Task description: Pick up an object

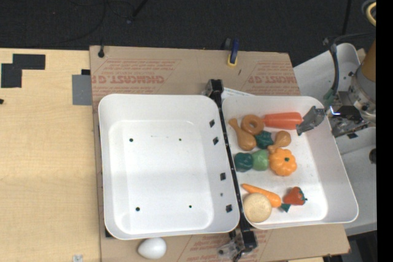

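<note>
The right bin [331, 193] holds several toy foods. Among them are a long red-orange piece [282, 119], a brown ring [252, 124], a tan gourd [244, 139], an orange pumpkin [283, 162], a green pepper [244, 161], a carrot [261, 193], a red strawberry-like piece [295, 196] and a cream ball [257, 208]. My gripper [325, 123] hangs over the bin's upper right part, just right of the red-orange piece. It is open, with nothing between its fingers. One grey finger [310, 119] points toward that piece's right end.
The left bin [113, 132] sits beside the right one, with a black clip rail [224, 156] between them. A white egg-shaped object [151, 248] lies on the cardboard in front of the left bin. The arm's body [362, 89] stands at the right edge.
</note>
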